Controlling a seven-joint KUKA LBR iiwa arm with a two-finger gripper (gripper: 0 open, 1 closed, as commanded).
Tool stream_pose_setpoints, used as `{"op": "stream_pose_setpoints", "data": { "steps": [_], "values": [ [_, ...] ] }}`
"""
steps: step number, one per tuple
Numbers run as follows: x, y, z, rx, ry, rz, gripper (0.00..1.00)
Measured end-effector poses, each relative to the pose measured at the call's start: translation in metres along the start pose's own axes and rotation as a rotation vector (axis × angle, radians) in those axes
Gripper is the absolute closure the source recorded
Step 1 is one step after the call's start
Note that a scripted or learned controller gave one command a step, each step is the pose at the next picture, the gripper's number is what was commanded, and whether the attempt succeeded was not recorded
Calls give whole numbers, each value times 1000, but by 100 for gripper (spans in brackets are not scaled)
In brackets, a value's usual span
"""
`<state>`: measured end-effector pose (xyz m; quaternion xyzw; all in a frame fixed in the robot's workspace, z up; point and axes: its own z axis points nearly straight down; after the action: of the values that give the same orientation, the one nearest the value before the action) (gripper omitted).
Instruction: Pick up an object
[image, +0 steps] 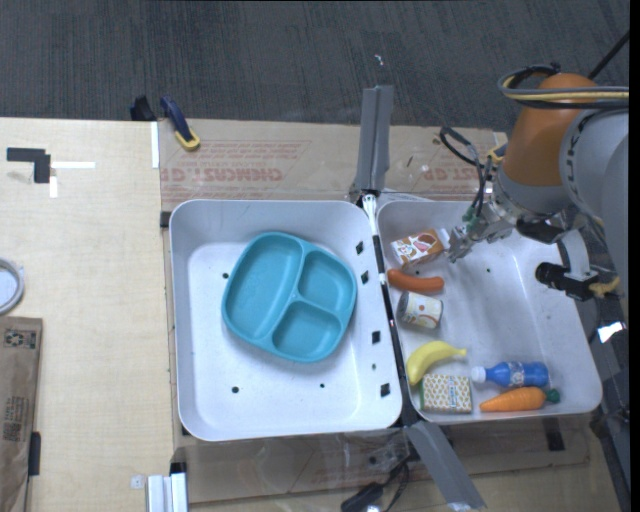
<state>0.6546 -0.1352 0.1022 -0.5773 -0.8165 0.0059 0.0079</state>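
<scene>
Two white bins sit side by side on the surface (80, 260). Left bin (190, 330) holds a blue divided plate (290, 296). Right bin (560, 320) holds the pickable stuff: small carton (418, 247) at upper left of that bin, hot dog (415, 282) just below it, a can (420, 312), banana (432, 358), cracker box (446, 393), bottle (512, 375), carrot (514, 401).

Tool (462, 243) is low in the upper part of the right bin, just right of the carton. Can't tell whether its fingers are spread or closed; too small and blurred. Nothing visibly held.

Likely target is the carton, judging by proximity. Probably light, thin-walled and a bit crushable; take it across the narrow faces, moderate force. Hot dog is touching or nearly touching it, so a neighbour may get nudged. Bin wall close by limits approach from the left.

Surface: pale wood at left, cardboard sheet behind the bins, tape roll (6, 287) at left edge, clamp (178, 124) at upper left. Dark carpet along the top.
</scene>
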Motion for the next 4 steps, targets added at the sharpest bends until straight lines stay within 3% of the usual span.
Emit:
{"op": "stream_pose_setpoints", "data": {
  "steps": [1, 2, 3, 4],
  "values": [
    [0, 0, 0, 0, 0, 0, 0],
    [0, -1, -10, 3, 3, 0, 100],
    [19, 10, -86, -22, -8, 66, 100],
    [19, 10, -85, -20, -8, 66, 0]
  ]
}}
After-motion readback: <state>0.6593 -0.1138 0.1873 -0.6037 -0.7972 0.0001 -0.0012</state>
